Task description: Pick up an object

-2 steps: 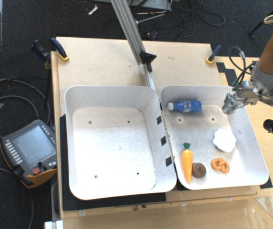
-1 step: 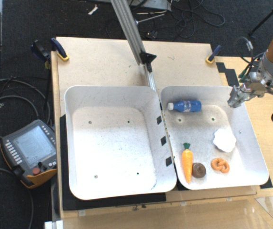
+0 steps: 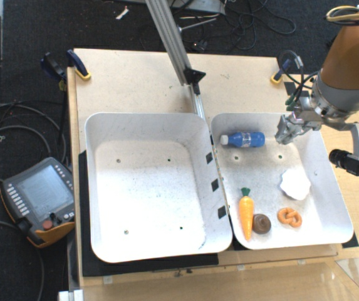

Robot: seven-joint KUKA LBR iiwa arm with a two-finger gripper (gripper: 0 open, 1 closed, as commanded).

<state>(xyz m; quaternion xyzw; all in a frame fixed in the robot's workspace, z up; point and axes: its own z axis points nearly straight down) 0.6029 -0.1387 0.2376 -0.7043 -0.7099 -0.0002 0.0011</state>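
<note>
Five objects lie in the right bin (image 3: 329,187); nearest the gripper (image 3: 284,133) is the bottle (image 3: 243,140), lying just left, a likely target. Whether the jaws are spread, I cannot tell.

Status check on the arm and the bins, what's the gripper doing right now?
Gripper over right bin, back end, beside blue bottle. Nothing seen between it. Bottle, carrot, pretzel, white lump lie in bin. Nothing blocking.

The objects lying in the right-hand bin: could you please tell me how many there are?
5. A blue plastic bottle lies at the back, a crumpled white lump at the right, and along the front an orange toy carrot, a brown round piece and an orange pretzel-shaped toy.
</note>
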